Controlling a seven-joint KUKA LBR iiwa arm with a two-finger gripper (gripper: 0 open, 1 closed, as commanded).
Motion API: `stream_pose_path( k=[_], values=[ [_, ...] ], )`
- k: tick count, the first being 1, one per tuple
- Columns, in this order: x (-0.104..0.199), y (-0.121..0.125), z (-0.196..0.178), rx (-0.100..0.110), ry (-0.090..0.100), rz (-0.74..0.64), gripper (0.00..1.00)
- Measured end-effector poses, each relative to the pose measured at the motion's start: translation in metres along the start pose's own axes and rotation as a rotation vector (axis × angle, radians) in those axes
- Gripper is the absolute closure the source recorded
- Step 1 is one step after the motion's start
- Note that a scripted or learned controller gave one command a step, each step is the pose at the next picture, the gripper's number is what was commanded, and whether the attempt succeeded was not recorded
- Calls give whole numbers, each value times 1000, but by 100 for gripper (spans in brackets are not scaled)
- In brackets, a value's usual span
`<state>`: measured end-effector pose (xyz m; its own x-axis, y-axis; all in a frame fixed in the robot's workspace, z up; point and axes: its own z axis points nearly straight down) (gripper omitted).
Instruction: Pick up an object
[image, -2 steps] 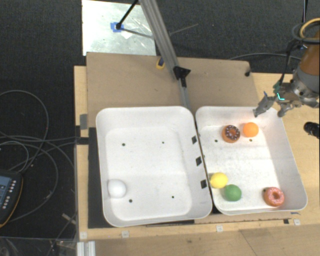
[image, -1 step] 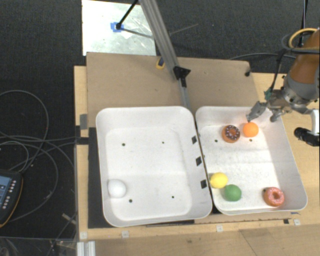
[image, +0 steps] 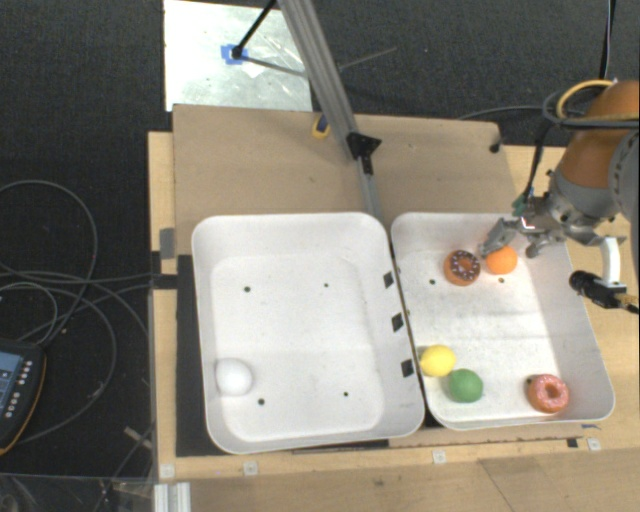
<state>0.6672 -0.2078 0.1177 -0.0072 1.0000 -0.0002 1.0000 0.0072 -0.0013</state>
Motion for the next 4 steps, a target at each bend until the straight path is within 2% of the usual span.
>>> stream_pose_path(
  k=[1,2,3,4],
  values=[
    [0,1,27,-2,-1,0,0],
    [0,2,14,-7,-4,-3,100],
    [-8,6,-35,-8,-2,3,100],
    [-8,8,-101,-12,-3,1,100]
  ],
)
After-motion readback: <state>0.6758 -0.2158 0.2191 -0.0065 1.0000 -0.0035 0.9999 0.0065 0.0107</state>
